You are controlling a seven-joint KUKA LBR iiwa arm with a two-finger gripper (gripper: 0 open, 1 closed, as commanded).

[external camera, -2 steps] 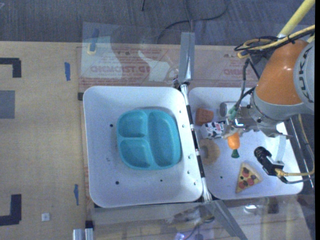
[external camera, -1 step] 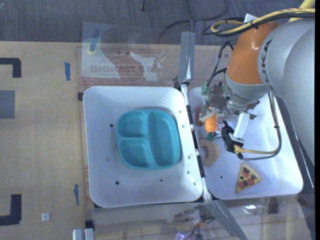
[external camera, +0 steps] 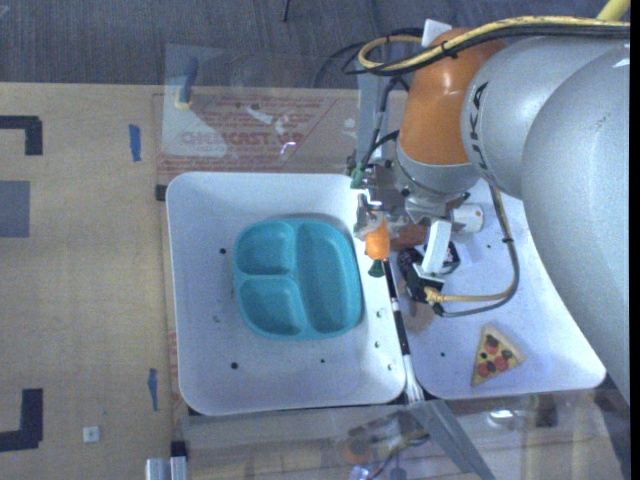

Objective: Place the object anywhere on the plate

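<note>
Orange object (external camera: 376, 241) at the fingers (external camera: 372, 230) (grip unclear), beside teal plate (external camera: 297, 278).

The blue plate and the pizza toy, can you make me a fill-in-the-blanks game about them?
1. The blue plate has ___ compartments.
2. The plate sits in the ___ bin as the camera sees it.
3. The pizza slice toy lies in the ___ bin.
4. The small object by the claw is colored ___.

Missing words: three; left; right; orange
</note>
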